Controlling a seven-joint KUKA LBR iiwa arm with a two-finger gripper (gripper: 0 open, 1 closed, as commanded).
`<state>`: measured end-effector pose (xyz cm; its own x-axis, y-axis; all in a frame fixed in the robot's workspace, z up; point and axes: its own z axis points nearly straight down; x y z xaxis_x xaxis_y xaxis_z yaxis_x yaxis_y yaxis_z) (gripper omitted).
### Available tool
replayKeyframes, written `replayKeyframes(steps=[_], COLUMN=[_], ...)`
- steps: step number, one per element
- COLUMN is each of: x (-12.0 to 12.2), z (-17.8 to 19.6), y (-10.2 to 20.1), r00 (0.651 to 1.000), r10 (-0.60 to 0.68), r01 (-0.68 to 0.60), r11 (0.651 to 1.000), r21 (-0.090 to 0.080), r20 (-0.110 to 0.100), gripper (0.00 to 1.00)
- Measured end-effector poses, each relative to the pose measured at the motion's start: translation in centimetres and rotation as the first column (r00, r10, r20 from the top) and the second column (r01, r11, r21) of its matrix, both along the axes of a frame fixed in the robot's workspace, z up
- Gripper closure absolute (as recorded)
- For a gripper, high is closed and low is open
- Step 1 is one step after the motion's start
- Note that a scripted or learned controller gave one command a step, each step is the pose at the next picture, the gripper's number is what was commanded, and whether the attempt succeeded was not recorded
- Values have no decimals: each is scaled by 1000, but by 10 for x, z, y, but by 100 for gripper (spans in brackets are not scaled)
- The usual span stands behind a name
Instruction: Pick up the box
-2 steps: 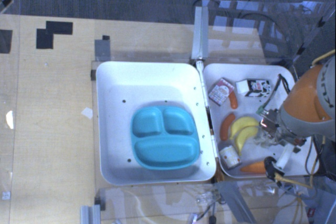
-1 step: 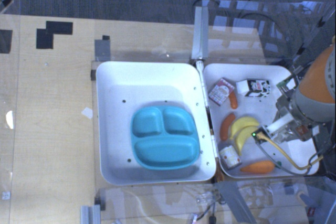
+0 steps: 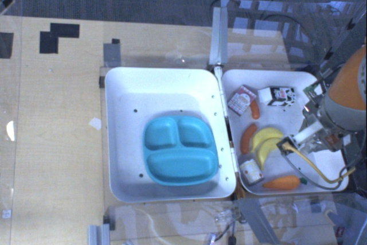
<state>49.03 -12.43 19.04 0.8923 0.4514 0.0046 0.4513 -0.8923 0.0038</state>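
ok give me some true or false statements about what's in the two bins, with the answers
The blue tray lies in the left bin. True.
The bananas lie in the left bin. False: they lie in the right bin.
The pink box rests on the blue tray. False: it lies on the right bin's floor, close to the wall between the bins.
The carrot lies by the right bin's near edge. True.
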Motion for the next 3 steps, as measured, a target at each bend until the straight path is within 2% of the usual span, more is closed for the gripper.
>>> replayKeyframes(steps=[1, 2, 3], x=[2, -3, -3], z=[10, 77, 47], y=[1, -72, -79], r00=[1000, 976, 840], r10=[10, 219, 543], r01=[-10, -219, -543], r11=[1000, 976, 840], r21=[-2, -1, 0], r20=[3, -3, -4], gripper=[100, 100, 100])
